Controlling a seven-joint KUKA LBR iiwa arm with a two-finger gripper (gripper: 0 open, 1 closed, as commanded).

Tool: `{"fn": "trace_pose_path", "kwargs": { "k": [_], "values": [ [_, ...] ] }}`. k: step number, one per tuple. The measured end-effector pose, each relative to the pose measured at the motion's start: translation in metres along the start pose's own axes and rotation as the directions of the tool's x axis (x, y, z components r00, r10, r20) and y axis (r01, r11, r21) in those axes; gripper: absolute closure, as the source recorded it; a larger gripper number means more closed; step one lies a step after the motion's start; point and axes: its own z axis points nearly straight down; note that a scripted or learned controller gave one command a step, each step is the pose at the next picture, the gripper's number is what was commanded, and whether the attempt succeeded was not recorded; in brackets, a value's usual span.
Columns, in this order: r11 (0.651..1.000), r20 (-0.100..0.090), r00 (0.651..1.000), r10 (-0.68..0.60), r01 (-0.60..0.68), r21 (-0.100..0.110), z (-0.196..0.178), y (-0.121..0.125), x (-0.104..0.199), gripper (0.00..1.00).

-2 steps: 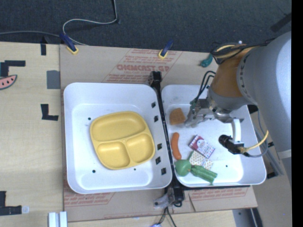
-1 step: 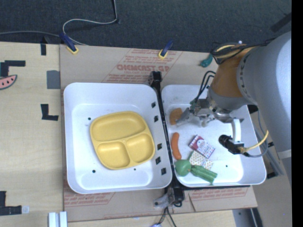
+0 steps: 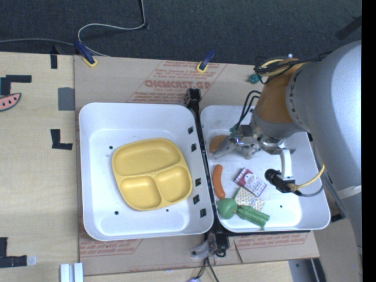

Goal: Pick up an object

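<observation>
My gripper point(image 3: 230, 143) is low in the right bin point(image 3: 305, 216), near its upper left part, reaching in from the right under the grey arm with the orange band. A small brown object point(image 3: 217, 140) lies right at the gripper's tip, touching or very close to it. Below it lie an orange sausage-shaped piece point(image 3: 218, 181), a red and white packet point(image 3: 251, 183), a pale checked cracker point(image 3: 247, 200) and a green toy vegetable point(image 3: 244, 211). The arm hides the bin's upper right part.
The left bin point(image 3: 100, 216) holds a yellow divided plate point(image 3: 151, 173). A black hinge strip point(image 3: 200, 157) runs between the two bins. A yellow cable point(image 3: 305, 184) loops off the wrist over the right bin. Cardboard lies under both bins.
</observation>
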Motion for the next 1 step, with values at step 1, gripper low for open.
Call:
{"fn": "trace_pose_path", "kwargs": {
  "k": [1],
  "values": [
    [1.0, 0.002, 1.0, -0.001, 0.001, -0.002, -0.0099, 0.0005, -0.0003, 1.0]
  ]
}}
